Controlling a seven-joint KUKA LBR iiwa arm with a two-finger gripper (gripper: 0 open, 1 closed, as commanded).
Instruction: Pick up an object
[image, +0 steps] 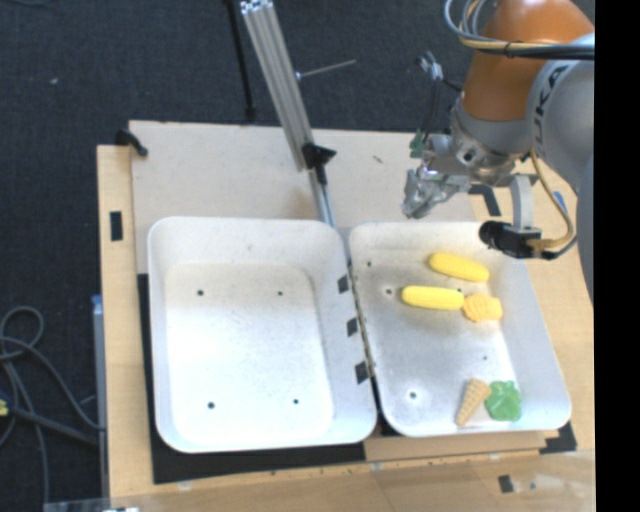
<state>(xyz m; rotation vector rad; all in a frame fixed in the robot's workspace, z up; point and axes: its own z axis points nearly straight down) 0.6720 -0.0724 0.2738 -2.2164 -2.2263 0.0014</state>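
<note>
Claw: the claw (420, 195) hung over the far rim of the right bin (530, 330), at the end of the grey arm with its orange band (505, 75). Its fingers pointed downward and looked set close together, but whether they were open or shut could not be told from this angle. Nothing showed between them.

Nearest candidates: a yellow corn cob (459, 266) lay in the right bin, below the claw and slightly to its right. A second yellow corn cob (433, 297) lay further below the claw, with a small yellow ridged piece (482, 308) touching its right end.

Farther candidates: a tan cone (471, 401) and a green toy (504, 400) sat side by side at the near edge of the same bin, well apart from the claw.

Left bin: the left bin (165, 250) sat down and to the left of the claw, on the tabletop (210, 165).

Done: judging from the scene, no pick had been made; every object rested on the bin floor and the claw was not in contact with any of them.

Left: the claw would have needed to move over one object, descend, close on it and lift. The upper corn cob seemed the shortest reach.
</note>
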